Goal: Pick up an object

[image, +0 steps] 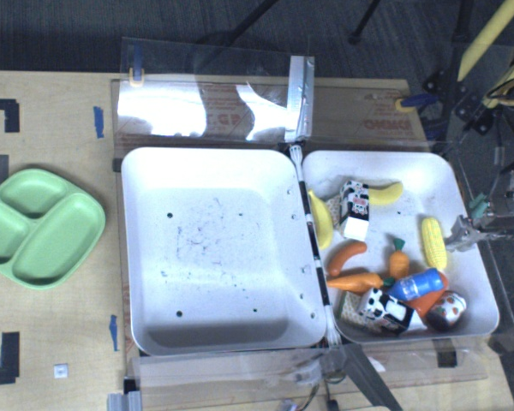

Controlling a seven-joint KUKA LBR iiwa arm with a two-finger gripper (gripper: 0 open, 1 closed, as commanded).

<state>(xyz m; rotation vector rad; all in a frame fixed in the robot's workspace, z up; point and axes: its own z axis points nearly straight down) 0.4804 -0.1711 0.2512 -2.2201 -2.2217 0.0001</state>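
I count two white bins: left bin and right bin. In the right one approx: two bananas, one corn cob, two carrots, two cow-print toys (pile's tangled, so rough), one blue bottle. One green divided tray on the bench.

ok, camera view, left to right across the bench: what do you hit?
Green tray → left bin → right bin, holding banana → carrot → corn → gripper at the right rim.
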